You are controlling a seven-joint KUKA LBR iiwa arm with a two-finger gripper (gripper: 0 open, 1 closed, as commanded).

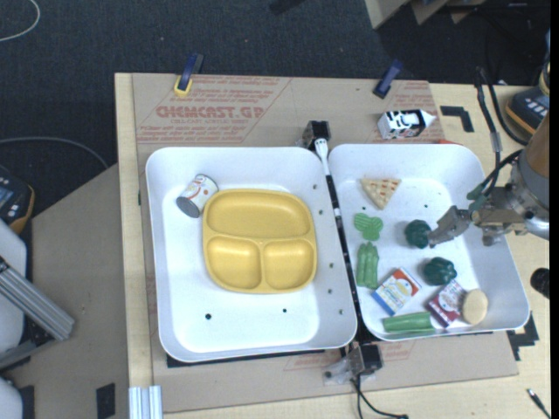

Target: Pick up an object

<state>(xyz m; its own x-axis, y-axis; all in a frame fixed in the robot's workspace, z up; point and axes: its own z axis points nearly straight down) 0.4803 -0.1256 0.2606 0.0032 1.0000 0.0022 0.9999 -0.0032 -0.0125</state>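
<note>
Two white bins are sitting side by side; the left is holding two things, the right nine.

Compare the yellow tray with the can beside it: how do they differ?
The yellow tray is far bigger than the can. The tray is plain yellow with three compartments; the can is pale with a dark end and a printed label. The tray lies flat at the bin's middle; the can lies on its side off the tray's upper left corner. Both sit in the left bin.
</note>
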